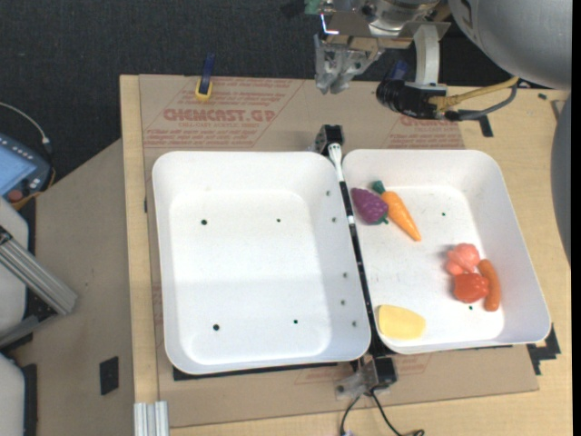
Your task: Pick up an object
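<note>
Currently the metal two-finger gripper hangs behind both bins, jaw state unclear. Best: descend squarely over the small orange plastic carrot, avoiding the purple toy touching it.

Two white bins, right one — toy food, pincer above

So the arm comes in from the upper right of the frame, a big rounded grey link filling that corner. The wrist sits along the top edge near the middle, pointing pretty much straight down. The hand hangs below it, a bit left of centre along the top, raised and carrying nothing. It's a translucent greyish bit and too blurry to make out much detail. There's a white bracket and a black cable bundle just to its right, off the wrist.
</note>
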Robot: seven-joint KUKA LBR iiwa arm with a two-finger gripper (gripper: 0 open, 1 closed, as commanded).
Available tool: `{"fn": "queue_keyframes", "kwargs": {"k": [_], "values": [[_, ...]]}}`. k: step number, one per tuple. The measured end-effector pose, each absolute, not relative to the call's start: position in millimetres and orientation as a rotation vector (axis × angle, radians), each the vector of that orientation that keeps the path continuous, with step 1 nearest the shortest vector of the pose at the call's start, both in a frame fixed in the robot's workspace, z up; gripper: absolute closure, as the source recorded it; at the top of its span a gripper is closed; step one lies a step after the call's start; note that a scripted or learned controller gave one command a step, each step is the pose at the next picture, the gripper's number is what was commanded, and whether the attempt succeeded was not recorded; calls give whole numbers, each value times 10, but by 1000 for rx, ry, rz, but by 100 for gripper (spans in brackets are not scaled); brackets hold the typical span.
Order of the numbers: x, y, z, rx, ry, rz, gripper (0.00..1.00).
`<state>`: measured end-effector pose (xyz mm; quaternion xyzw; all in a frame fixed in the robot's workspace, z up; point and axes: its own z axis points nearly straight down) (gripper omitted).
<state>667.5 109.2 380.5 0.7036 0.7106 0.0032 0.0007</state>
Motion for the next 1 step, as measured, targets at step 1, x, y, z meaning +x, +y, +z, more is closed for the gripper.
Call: {"fn": "queue_keyframes", "kwargs": {"k": [1], "values": [[6626, 1501, 4315, 2214, 2224, 9, 100]]}}
